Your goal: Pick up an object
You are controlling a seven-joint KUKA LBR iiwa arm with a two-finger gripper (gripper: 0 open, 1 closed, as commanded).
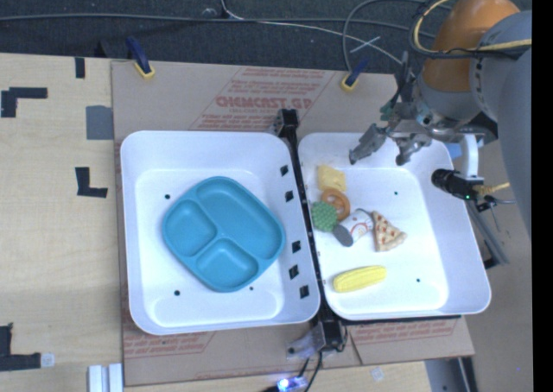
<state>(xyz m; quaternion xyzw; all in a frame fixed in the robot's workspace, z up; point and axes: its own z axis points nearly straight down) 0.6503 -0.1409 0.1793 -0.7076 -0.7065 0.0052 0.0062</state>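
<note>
Gripper (382,150) hangs above far edge of right bin (449,287), fingers spread apart, nothing between them. Candidate objects cluster at bin's left side: corn cob (359,278), pizza slice (387,233), pretzel (334,201). Blue tray (223,232) alone in left bin (138,209).

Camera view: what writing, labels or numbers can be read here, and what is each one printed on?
"CHEMCAST GP", roughly, in red on the brown cardboard sheet behind the two white bins; the letters are blurred, so this reading is uncertain.
Smaller red lines above and below it on the same sheet: too blurred to read.
Faint red print on the sheet's front edge, below the bins: unreadable.
</note>
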